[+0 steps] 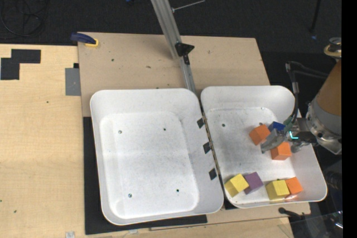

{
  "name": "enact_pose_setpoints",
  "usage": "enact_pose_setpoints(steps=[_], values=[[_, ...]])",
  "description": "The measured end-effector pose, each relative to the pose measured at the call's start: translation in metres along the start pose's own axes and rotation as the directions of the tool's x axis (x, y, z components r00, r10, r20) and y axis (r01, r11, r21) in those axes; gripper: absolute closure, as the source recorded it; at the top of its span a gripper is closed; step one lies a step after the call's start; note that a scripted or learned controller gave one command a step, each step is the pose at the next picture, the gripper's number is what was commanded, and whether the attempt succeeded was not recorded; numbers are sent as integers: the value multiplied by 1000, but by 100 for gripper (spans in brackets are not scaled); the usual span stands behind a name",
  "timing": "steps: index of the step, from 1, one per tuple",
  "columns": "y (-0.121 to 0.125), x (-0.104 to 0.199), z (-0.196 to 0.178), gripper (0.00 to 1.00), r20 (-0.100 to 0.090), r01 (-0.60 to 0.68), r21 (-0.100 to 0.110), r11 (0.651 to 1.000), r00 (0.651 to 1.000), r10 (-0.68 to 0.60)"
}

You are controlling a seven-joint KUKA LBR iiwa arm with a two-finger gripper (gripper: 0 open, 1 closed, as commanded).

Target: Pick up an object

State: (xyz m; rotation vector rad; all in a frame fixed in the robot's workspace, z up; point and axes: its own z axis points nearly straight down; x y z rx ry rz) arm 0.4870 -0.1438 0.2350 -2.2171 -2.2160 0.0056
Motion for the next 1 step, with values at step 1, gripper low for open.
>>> enact_pose_setpoints(steps=[1], values=[[1,-1,-2,0,1,-2,-5,1000,1000,2]])
